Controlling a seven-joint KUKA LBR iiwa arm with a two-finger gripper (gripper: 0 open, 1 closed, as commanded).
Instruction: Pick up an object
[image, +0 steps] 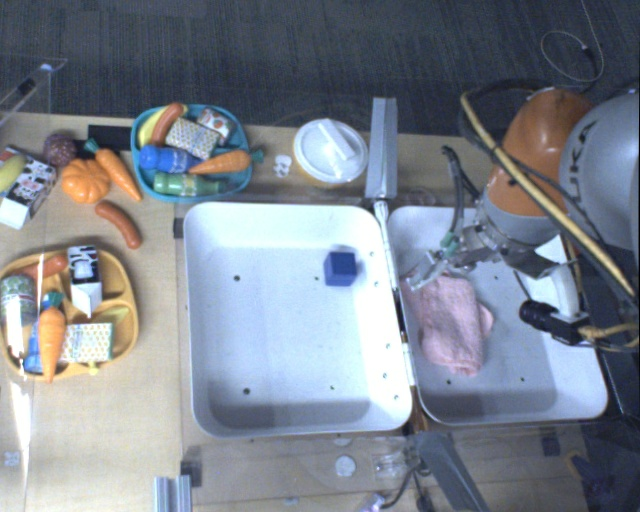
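A pink cloth (450, 322) lies crumpled in the right bin (520, 395), near its left wall. My gripper (437, 266) hangs just above the cloth's upper edge, low in the bin, at the end of the grey arm with the orange band. A small blue cube (341, 267) sits in the left bin (280, 400), toward its upper right corner, apart from the gripper and across the divider.
A blue bowl of toy food (190, 150) and a white lidded container (330, 150) stand behind the bins. A yellow plate with toy items (70, 315) and loose toy vegetables (100, 185) lie left. Black and yellow cables (560, 250) trail over the right bin.
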